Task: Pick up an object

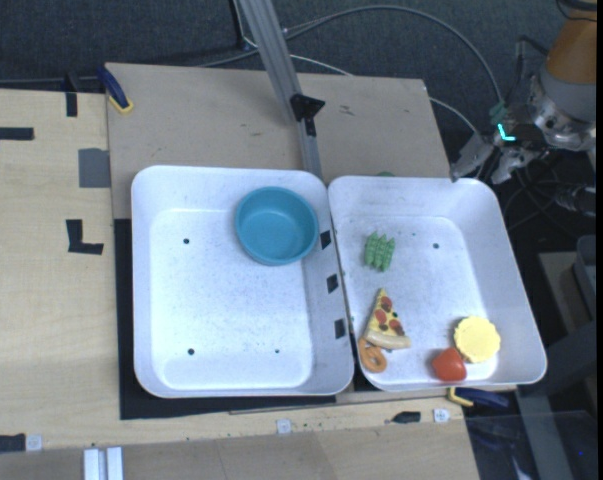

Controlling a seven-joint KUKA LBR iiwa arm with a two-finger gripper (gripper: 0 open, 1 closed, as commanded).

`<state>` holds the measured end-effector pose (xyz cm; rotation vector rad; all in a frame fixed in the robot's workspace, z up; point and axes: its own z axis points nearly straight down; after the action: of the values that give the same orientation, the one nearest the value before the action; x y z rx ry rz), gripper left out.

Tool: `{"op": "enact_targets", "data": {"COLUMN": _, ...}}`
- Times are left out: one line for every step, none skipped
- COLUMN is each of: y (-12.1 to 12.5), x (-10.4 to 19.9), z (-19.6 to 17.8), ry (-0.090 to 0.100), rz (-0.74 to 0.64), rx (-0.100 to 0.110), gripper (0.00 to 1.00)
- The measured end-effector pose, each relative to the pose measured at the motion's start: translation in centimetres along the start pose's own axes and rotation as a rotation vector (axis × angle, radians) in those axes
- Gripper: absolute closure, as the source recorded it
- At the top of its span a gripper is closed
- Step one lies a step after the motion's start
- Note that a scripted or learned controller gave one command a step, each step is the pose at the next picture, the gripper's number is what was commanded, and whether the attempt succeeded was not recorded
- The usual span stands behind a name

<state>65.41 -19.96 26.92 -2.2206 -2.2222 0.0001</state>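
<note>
Camera view places the two-finger gripper (481, 158) at the upper right, just beyond the far right corner of the right-hand shallow white bin (516, 288), with the grey arm and its orange band (573, 53) rising behind it; its state cannot be told. Nothing is seen held. Within that bin, a small green ridged toy (379, 252) lies nearest, then a toy pizza slice (386, 322), a yellow round toy (477, 338) touching a red tomato-like ball (449, 365). These are judged light, rigid plastic; the round ones could roll or slip, so the green piece, taken across its narrow sides, seems easiest. A blue round bowl (276, 225) sits in the left-hand white bin (181, 298)
</note>
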Motion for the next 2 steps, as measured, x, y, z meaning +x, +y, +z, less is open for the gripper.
{"op": "enact_targets", "data": {"y": 0.0, "x": 0.0, "z": 0.0, "ry": 0.0, "rz": 0.0, "rx": 0.0, "gripper": 0.0}}
{"op": "enact_targets", "data": {"y": 0.2, "x": -0.9, "z": 5.5, "ry": 0.001, "rz": 0.001, "rx": 0.005, "gripper": 0.0}}
